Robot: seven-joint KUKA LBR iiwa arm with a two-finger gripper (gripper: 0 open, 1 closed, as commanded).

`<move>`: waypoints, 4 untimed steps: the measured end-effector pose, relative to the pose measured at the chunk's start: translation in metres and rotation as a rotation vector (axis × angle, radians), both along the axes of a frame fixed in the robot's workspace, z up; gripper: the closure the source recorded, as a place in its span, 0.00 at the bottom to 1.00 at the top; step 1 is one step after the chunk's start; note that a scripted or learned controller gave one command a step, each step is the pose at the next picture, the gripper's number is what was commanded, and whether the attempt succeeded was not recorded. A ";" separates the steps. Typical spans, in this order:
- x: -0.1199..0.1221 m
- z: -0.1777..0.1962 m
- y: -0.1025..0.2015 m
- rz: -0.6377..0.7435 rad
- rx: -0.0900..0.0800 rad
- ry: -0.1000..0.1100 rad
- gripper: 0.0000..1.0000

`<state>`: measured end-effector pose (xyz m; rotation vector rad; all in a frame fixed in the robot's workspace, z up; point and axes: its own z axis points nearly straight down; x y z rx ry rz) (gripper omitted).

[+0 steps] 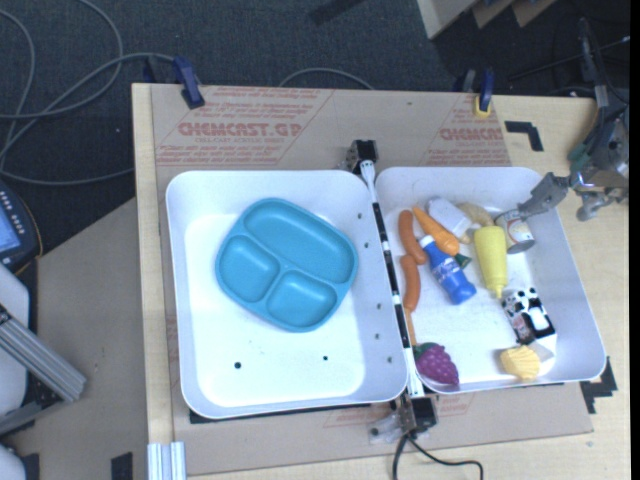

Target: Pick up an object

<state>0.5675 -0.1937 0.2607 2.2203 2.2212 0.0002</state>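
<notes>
So from my one overhead camera I've got both white bins side by side on the bench. The left bin (190, 268) has a blue divided plate (287, 263) sitting in its upper middle, three compartments, lying flat, tipped a bit diagonal to the bin walls.

The right bin (580, 298) is where all the pickable stuff is. Along its left wall there's a long orange hot dog (409, 265), running top to bottom. Just right of that sits a toy carrot (436, 230), and touching it below, a blue bottle (452, 274) lying on its side. Next over is a yellow bottle (491, 255), also lying down, with something white (447, 211) above and between the two. Lower right there's a small black-and-white toy (528, 314) — looks like a cow, but it's too small for me to be sure — and just below it a yellow lump (521, 362) near the front wall. A purple bunch of grapes (437, 363) sits in the bin's front left corner.

The gripper (530, 205) comes in from the right edge, over the top right part of the right bin, with one grey finger (545, 194) pointing down-left toward the yellow bottle's top end. Its tip is close to that bottle and a small round thing beside it, but I can't tell whether it's touching anything. I can't tell how wide the fingers are set either — nothing visibly sits between them.
</notes>
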 end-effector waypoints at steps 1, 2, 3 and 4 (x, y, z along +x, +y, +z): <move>0.036 -0.149 -0.006 -0.001 -0.013 -0.025 0.00; 0.030 -0.169 0.027 -0.002 -0.002 -0.003 0.00; 0.030 -0.160 0.029 -0.001 -0.001 -0.003 1.00; 0.076 -0.069 0.126 0.010 0.002 -0.012 1.00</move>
